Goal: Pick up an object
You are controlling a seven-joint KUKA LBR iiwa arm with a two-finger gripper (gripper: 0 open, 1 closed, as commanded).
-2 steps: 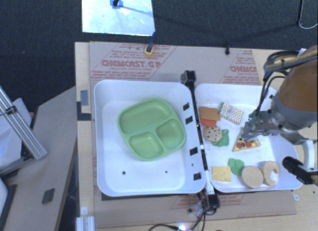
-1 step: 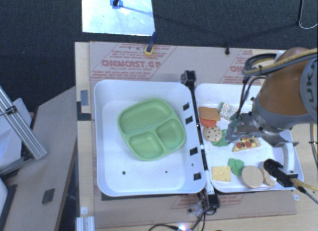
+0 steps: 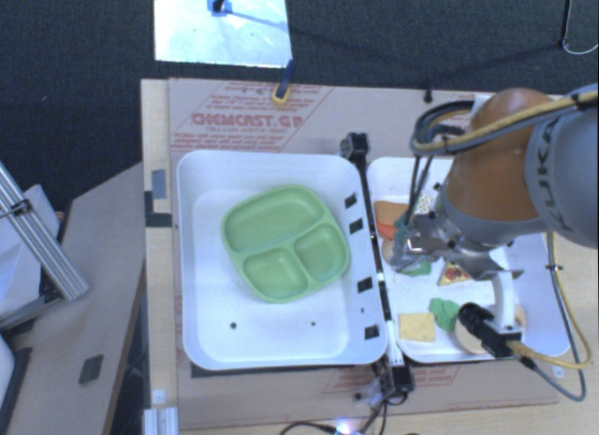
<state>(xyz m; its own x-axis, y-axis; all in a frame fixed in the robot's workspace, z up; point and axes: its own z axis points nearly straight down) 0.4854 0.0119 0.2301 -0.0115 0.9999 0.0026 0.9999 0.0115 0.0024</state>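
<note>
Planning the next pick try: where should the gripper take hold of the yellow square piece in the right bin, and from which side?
Grip the yellow square piece across its two opposite straight edges, coming straight down from above. It lies flat on the right bin floor near the front left corner, so no side offers height. The green piece sits close at its right; closing front-to-back likely avoids it.

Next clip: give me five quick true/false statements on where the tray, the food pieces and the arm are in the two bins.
1. The green tray lies in the left bin. True.
2. The tray has three compartments. True.
3. The arm hangs over the left bin. False: it is over the right bin.
4. A yellow square lies on the tray. False: it lies in the right bin, near its front edge.
5. The green piece lies beside the yellow square. True.
</note>
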